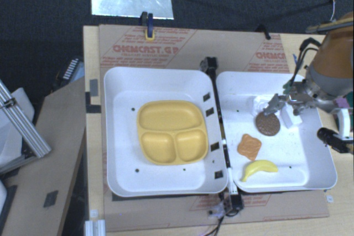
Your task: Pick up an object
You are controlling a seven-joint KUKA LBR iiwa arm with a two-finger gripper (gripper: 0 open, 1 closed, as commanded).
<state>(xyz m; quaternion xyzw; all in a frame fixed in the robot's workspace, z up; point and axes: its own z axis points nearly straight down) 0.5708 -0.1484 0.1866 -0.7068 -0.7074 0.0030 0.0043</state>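
Under your jaws [272, 110] lies a brown disc [268, 125]: flat, stiff, light; pinch across its edges. Jaw state unclear.

The arm [334, 63] is cut off by the right edge, so only its wrist end shows. The gripper [271, 110] is small and partly blurred, and how its jaws stand cannot be told. It covers the top of the brown round thing [269, 125]. A white thing [260, 103] just behind it is too washed out against the right bin [315, 174] to identify.
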